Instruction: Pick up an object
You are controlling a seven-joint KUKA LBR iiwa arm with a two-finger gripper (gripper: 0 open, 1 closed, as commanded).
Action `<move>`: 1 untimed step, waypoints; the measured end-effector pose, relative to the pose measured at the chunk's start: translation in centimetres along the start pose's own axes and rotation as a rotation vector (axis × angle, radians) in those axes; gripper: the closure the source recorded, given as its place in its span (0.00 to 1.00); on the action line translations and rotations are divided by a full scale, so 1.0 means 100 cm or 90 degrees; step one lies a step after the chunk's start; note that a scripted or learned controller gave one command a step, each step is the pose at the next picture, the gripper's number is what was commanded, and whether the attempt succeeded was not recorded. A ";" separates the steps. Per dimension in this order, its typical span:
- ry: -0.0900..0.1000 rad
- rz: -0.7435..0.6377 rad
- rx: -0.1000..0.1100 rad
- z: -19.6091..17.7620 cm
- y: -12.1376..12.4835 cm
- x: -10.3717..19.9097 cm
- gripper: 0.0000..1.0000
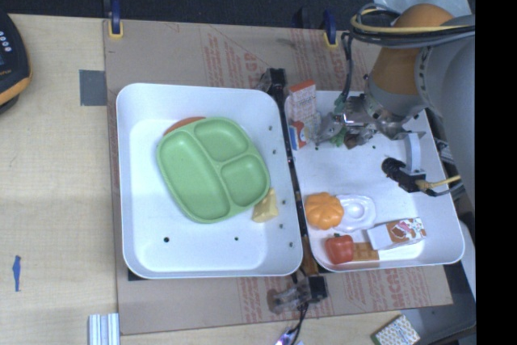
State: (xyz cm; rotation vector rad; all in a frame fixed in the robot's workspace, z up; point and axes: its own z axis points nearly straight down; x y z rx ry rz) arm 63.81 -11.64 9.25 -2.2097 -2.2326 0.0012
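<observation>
Arm w/ orange band reaches in from the right; gripper (pixel 349 125) sits low over the back-left corner of the right bin (pixel 440 254), just beside a small upright carton (pixel 303 105) leaning at the bin wall; prob. lining up on that carton, though can't tell if anything is grasped or how the gripper is set; too cluttered. Other candidates near the front: orange pumpkin-like toy (pixel 324 209), clear cup (pixel 358 210), red item (pixel 340 248), flat packet (pixel 397 233). Left bin (pixel 137 254) holds a green divided plate (pixel 212 168), w/ a yellow wedge (pixel 265 208) touching its edge.
</observation>
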 end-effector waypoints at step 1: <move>-0.002 0.009 0.004 -0.009 -0.069 -0.079 0.00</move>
